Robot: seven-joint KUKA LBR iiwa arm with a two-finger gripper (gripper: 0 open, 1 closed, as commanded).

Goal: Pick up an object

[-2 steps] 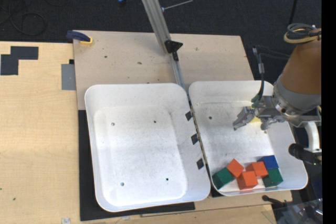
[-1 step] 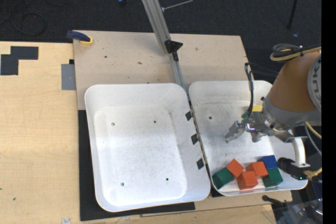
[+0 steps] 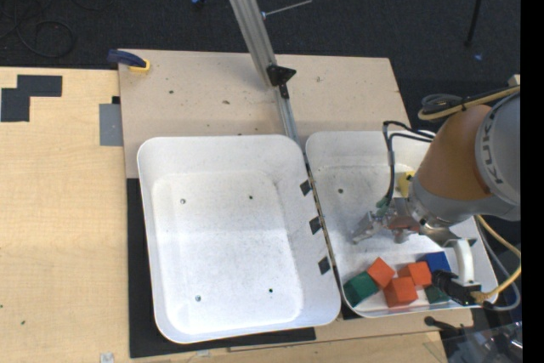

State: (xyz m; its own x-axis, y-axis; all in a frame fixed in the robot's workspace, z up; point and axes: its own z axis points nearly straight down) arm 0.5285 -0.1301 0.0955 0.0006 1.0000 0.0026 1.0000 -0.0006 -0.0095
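1. Blocks [image 3: 399,280]: orange, green and blue, clustered at the near corner of the right bin [image 3: 357,161].
2. My hand [image 3: 374,227]: low over the bin floor, just beside the cluster; whether spread or pressed together, I cannot tell.
3. Advice: centre over one outlying orange block [image 3: 380,271], descend straight, avoid the wall.

arm [image 3: 476,166] hides right bin's [image 3: 340,157] corner — blue block [image 3: 436,261] half-covered.

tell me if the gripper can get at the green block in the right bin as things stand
Probably yes. The green block lies at the left end of the cluster, uncovered from above, and the gripper hangs just above it. An orange block crowding one side may hinder a grasp.
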